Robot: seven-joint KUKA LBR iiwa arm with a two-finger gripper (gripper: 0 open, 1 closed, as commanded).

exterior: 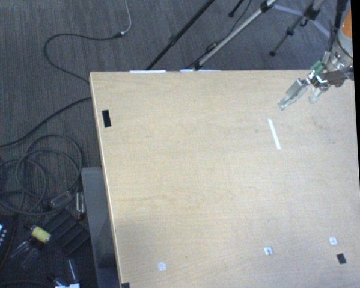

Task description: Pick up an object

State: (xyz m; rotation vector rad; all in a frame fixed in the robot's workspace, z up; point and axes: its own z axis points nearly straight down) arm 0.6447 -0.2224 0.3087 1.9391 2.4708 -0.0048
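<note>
My gripper (297, 100) hangs over the far right part of a tan wooden board (218, 186), near the view's right edge. Its two fingers (289, 97) point down and to the left, spread apart, with nothing between them. A thin white strip (274, 133) lies flat on the board just below and left of the gripper, apart from the fingers.
Small white markers (268, 251) and black tape marks (106, 118) dot the board near its edges. Left of the board, on the dark carpet, lie coiled cables (31, 178) and loose gear (58, 228). Tripod legs (251, 16) cross the floor behind the far edge.
</note>
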